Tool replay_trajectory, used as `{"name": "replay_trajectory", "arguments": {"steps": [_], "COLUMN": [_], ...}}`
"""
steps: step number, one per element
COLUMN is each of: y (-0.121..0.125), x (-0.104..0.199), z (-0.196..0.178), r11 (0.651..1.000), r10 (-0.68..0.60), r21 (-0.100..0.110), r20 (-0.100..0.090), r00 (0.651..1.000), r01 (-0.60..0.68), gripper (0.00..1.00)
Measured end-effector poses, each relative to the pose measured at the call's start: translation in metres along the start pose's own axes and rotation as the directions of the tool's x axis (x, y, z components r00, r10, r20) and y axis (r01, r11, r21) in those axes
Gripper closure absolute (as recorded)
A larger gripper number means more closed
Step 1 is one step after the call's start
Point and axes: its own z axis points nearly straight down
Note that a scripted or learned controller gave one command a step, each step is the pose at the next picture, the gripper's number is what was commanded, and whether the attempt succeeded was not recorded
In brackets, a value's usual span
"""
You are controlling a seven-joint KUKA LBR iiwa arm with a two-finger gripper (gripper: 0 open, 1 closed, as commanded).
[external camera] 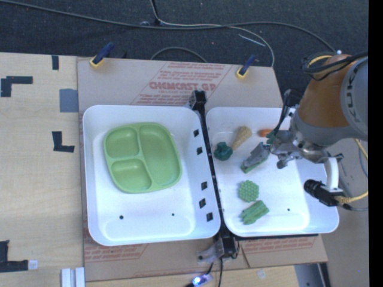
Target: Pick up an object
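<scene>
- Bench (36, 184), tan, runs off the frame at 9 o'clock; black tape marks on it are partly cut by that edge.
- Cardboard (179, 82) lies under both bins, mostly covered by them; its red print is too faint to read in full.
- Arm (332, 109), grey with an orange band, enters at 3 o'clock and hides the right bin's rim on that side; its upper part is cut off.
- Left bin (96, 220) holds a green plate (142, 157) with three sections, sitting toward 11 o'clock within the bin.
- Right bin (281, 214) holds the small things; its 3 o'clock wall is masked by the arm.
- Gripper (258, 158) reaches toward 9 o'clock over the right bin. A grey-green piece sits at its tip, but whether that is a finger or a held thing is unclear, so how far it is open cannot be told.
- Cone (241, 137), tan, lies at 11 o'clock from the gripper, near it but apart.
- Green block (254, 212) lies at 6 o'clock from the gripper, near the bin's front wall.
- Green ball (248, 191), knobbly, sits between the gripper and the block, just below the tip.
- Dark green lump (223, 152) sits at 9 o'clock from the gripper; its shape is hard to make out.
- Orange bit (264, 133) at 12 o'clock is half hidden by the wrist.
</scene>
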Motion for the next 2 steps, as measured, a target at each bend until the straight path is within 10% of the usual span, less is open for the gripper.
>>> {"name": "replay_trajectory", "arguments": {"steps": [2], "y": [0.013], "x": [-0.002], "z": [0.046], "r11": [1.000], "r10": [-0.003], "r21": [-0.011], "r20": [0.003], "r00": [1.000], "r01": [0.003], "gripper": [0.00]}}
